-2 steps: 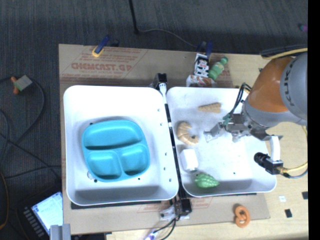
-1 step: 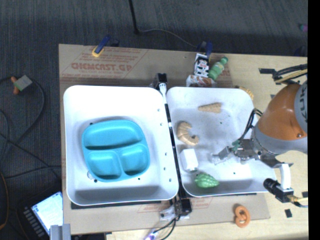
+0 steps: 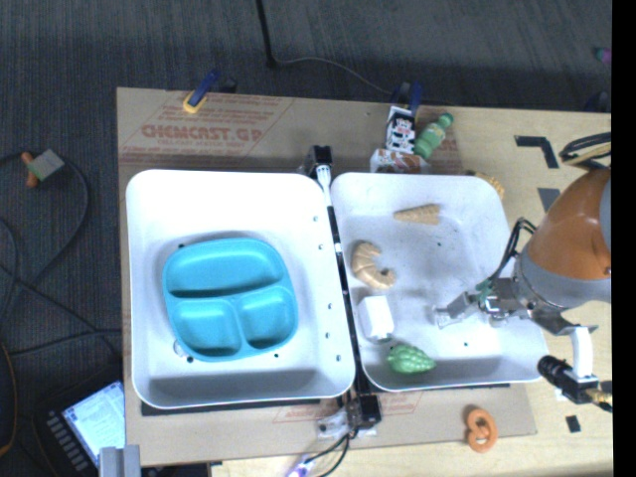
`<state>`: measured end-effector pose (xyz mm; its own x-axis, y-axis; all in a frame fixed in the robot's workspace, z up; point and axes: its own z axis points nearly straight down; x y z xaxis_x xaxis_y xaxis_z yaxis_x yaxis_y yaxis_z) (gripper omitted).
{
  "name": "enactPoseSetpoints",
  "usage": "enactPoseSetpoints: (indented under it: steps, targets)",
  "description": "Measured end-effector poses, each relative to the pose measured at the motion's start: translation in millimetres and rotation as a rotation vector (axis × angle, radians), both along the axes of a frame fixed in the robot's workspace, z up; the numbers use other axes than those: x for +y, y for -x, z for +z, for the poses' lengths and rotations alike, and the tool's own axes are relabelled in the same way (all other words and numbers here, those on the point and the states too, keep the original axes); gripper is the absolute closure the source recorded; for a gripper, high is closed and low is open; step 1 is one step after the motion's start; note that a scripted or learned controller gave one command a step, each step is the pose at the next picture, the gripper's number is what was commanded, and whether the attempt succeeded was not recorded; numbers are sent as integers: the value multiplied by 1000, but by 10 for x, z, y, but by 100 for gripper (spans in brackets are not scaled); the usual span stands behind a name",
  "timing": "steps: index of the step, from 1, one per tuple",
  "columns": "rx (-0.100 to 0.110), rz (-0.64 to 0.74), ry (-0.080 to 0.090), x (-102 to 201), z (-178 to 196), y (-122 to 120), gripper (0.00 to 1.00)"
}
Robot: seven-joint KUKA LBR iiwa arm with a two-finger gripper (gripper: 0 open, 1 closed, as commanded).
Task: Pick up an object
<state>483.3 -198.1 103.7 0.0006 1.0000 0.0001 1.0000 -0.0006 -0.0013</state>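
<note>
Inside the right bin, five small objects are scattered across the white floor. A green toy lies near the front wall, with a white block just behind it toward the divider. A tan croissant shape is seen further back along the same side, and a cone lies on its side near the rear wall, well apart from the rest.

The gripper is lowered over the bin's right half, above bare floor, and nothing is seen between its fingers; whether they are spread or pressed together cannot be told from this slant. It is held well apart from the cone and the croissant, and the green toy is the nearest object, off to its front left. The grey arm with its orange band is reached in from the right edge.

A blue tray with three compartments is set in the left bin. Behind the bins, a green bottle and a small figure are left on the bench, and an orange ring lies on the bench in front of the right bin.
</note>
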Motion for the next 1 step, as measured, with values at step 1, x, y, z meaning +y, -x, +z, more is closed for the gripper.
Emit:
enactPoseSetpoints:
  steps: [1]
  targets:
    - [0, 2, -1, 581, 107, -3, 0]
